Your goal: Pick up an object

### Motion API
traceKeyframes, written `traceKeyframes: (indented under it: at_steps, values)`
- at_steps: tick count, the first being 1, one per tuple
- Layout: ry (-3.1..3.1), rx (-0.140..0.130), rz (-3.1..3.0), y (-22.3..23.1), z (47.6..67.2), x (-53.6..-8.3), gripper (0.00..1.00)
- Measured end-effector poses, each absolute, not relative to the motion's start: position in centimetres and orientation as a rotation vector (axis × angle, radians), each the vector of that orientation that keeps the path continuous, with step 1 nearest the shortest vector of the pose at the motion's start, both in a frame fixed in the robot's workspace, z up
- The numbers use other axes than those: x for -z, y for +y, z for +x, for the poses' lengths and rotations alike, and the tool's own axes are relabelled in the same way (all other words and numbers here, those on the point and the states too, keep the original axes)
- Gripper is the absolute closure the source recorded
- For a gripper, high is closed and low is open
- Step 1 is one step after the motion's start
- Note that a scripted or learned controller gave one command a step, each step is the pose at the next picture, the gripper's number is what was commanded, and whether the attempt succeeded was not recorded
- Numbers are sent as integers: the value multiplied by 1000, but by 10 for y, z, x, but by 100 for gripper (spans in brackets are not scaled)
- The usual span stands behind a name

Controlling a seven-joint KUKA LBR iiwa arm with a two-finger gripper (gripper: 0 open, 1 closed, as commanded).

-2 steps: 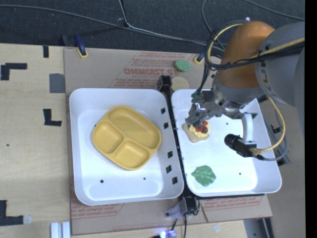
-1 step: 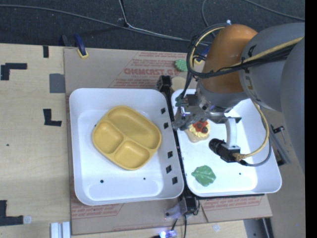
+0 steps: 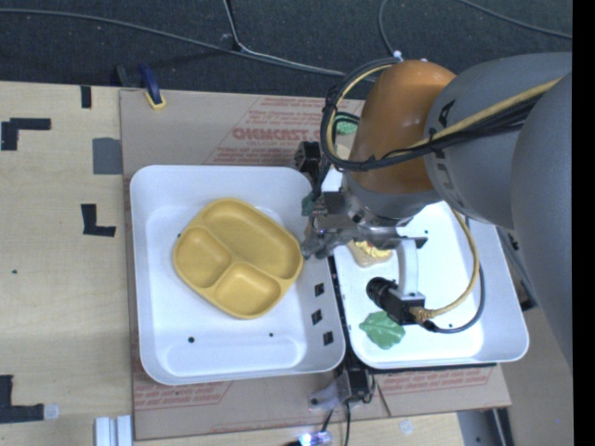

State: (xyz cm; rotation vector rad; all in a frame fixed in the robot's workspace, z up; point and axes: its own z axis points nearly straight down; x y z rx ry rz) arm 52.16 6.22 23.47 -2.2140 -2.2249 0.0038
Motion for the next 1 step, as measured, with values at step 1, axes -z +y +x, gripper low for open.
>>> traceKeyframes:
  at_steps: [1]
  values:
    - [-2223, -3, -2217, 60, 522, -235, 0]
